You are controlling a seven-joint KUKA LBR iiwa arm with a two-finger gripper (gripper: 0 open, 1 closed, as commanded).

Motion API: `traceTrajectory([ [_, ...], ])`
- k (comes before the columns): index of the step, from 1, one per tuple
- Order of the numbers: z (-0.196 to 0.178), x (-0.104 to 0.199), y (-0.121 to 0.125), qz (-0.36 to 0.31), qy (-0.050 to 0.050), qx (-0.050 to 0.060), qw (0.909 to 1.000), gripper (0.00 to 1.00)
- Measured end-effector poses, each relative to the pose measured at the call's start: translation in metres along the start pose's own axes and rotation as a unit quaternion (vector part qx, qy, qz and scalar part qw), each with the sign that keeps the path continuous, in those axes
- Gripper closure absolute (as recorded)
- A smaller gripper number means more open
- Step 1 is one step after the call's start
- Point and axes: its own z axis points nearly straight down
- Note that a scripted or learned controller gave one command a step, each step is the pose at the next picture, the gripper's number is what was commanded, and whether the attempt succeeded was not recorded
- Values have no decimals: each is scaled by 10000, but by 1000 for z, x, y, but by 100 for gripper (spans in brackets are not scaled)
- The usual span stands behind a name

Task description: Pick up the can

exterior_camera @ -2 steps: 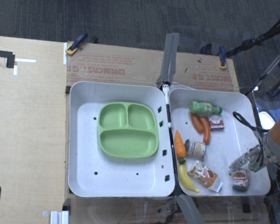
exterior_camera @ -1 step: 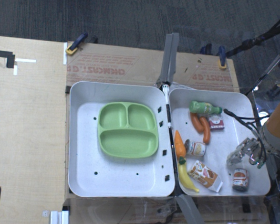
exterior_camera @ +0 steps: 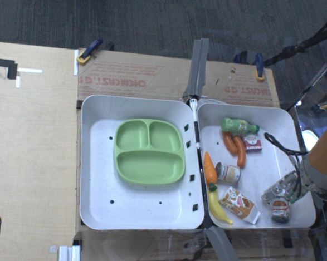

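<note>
At the near edge of the right bin (exterior_camera: 297, 131), in its right-hand corner, the can (exterior_camera: 281, 209) stands just inside the rim, its red and white label facing the camera. The gripper (exterior_camera: 283, 189) sits directly above and against the can's upper end. It appears as a translucent, blurred grey assembly, and it cannot be determined from the view whether it is open, closed, or gripping the can. The arm (exterior_camera: 324, 161) enters from the right, with its orange band visible at the frame edge, and a black cable (exterior_camera: 282, 145) loops from it across the bin floor.

Also near the front of the right bin, a yellow banana (exterior_camera: 216, 206) lies along the left wall, and a juice pouch (exterior_camera: 239, 206) with an orange and white print lies just beside it, tilted.

Toward the middle of the bin, a small jar (exterior_camera: 228, 172) lies on its side, touching the tip of a carrot (exterior_camera: 209, 168) that runs along the left wall.

Further back, two sausages (exterior_camera: 235, 148) lie side by side at a slant, with a small red and white packet (exterior_camera: 253, 143) just beside them on the right. At the far end, a green bottle (exterior_camera: 238, 126) lies on its side.

The left bin (exterior_camera: 88, 166) contains a green divided plate (exterior_camera: 150, 151) with three compartments, positioned toward the rear centre of the bin floor.

Beyond both bins, a cardboard sheet (exterior_camera: 123, 74) with reversed red print covers the bench, held by a blue and yellow clamp (exterior_camera: 90, 49) at its left corner.
</note>
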Motion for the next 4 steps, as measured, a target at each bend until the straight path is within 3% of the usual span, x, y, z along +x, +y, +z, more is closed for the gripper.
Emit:
traceTrajectory([
  [1, 0, 0, 0, 4, -1, -2, 10000, 0],
  [2, 0, -11, -8, 343, -7, -5, 9994, 0],
  [3, -8, -12, -7, 337, -3, -7, 9994, 100],
  [4, -8, -12, -7, 339, -2, -7, 9994, 0],
])
